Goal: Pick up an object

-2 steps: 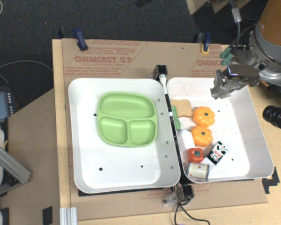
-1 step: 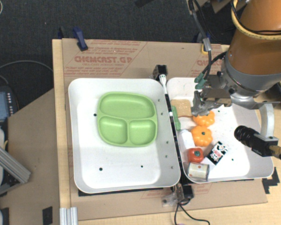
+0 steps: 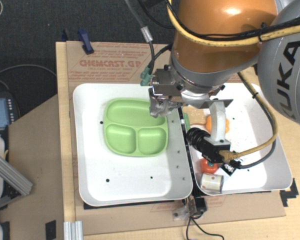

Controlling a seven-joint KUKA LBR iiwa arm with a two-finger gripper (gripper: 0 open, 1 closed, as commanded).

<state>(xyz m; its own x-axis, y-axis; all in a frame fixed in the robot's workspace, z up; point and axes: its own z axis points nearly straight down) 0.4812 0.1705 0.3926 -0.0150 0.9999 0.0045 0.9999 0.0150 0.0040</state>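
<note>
The green divided plate (image 3: 135, 129) lies flat in the left bin (image 3: 90, 179), with its two small compartments toward the near edge. The gripper (image 3: 158, 108) hangs over its far right rim; whether it grips anything cannot be told.

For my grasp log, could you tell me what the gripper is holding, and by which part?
It cannot be told: the gripper hangs over the top right rim of the green divided plate, with no object visible between its fingers.

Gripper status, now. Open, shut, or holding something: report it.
Gripper: cannot be told. It sits low over the upper right rim of the light green, three-compartment plastic plate in the left shallow white bin; nothing visibly held.
</note>
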